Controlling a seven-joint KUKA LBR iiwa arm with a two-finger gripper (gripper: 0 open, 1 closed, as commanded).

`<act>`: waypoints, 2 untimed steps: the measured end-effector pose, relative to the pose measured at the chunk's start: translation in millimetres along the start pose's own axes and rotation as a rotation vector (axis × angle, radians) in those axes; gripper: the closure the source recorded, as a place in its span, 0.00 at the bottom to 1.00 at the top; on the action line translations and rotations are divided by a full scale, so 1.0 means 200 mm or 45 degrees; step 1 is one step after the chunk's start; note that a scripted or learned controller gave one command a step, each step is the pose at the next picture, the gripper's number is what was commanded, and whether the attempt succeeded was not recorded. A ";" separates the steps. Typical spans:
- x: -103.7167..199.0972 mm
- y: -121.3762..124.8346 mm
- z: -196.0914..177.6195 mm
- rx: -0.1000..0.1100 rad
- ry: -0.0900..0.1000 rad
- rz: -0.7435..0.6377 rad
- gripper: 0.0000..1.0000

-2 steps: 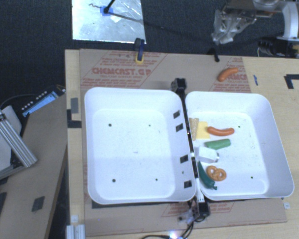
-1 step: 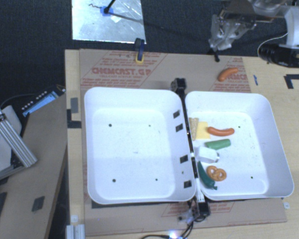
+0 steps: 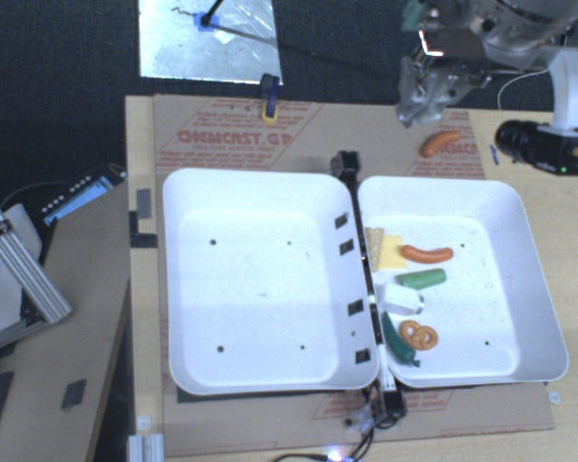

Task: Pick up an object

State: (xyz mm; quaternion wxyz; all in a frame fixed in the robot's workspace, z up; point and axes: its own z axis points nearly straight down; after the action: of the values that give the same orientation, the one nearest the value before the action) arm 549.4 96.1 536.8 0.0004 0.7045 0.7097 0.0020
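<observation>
The gripper (image 3: 425, 107) hung above the bench; I could not tell its state. A sausage (image 3: 440, 143) lay just below it, long axis roughly left-right.

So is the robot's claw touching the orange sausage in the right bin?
Apart. The camera view shows the end effector up beyond the bin's far rim, while the sausage lies on the bin floor.

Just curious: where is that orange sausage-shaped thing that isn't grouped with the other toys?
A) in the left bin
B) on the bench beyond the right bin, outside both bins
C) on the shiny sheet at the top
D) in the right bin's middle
B: the lone sausage lies on the cardboard-covered bench just past the far rim of the right bin, below the gripper.
</observation>
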 end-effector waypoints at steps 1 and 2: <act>0.08 -0.22 0.01 0.002 -0.001 0.002 1.00; -0.32 -0.32 0.03 -0.001 -0.004 0.016 1.00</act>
State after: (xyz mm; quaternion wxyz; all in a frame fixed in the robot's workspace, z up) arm 486.2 30.6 531.1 0.0017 0.7088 0.7054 0.0011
